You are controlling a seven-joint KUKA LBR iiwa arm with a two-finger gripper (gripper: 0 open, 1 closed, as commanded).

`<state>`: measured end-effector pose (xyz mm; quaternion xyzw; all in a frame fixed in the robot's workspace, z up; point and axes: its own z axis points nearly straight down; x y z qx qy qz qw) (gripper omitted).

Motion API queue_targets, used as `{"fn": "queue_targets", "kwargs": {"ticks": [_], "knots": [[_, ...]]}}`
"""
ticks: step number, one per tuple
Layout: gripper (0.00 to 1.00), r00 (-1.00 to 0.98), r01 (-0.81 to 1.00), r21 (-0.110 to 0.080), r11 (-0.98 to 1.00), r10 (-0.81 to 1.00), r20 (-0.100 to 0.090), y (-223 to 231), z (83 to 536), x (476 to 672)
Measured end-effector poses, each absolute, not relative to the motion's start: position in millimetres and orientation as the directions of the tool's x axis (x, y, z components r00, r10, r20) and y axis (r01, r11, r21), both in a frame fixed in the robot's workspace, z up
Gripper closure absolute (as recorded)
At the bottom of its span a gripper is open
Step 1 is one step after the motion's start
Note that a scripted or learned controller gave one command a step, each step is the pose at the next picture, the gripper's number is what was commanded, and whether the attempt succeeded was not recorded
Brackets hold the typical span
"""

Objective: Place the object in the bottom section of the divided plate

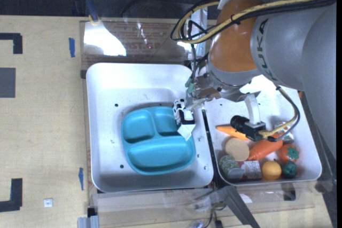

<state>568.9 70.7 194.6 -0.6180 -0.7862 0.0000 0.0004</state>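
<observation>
Over the right edge of the left bin [101,115] hangs the gripper [184,115], close to the wall between the two bins. I cannot tell how it is set, and a small white piece [186,132] shows just under it, at the right rim of the blue divided plate [157,139]. This plate lies in the middle of the left bin, with its large section toward the bin's near edge. At the right bin [310,168], a carrot [261,149], an orange ball [271,170], a can [231,166] and other small toys lie together. On the grey arm [299,45], part of the letters "KUKA" can be read.
</observation>
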Motion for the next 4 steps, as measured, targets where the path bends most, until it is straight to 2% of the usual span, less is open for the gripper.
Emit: {"fn": "queue_targets", "kwargs": {"ticks": [1,2,3,4], "knots": [[1.00,-0.229,0.973,-0.003,0.229,0.973,0.001,119.6,193.2,502.8],[1.00,-0.321,0.947,-0.003,0.321,0.947,0.000,171.9,165.3,584.4],[1.00,-0.291,0.957,0.000,0.291,0.957,0.003,217.3,189.4,548.9],[0.00,-0.286,0.958,-0.003,0.286,0.958,0.001,213.8,187.7,549.5]]}}
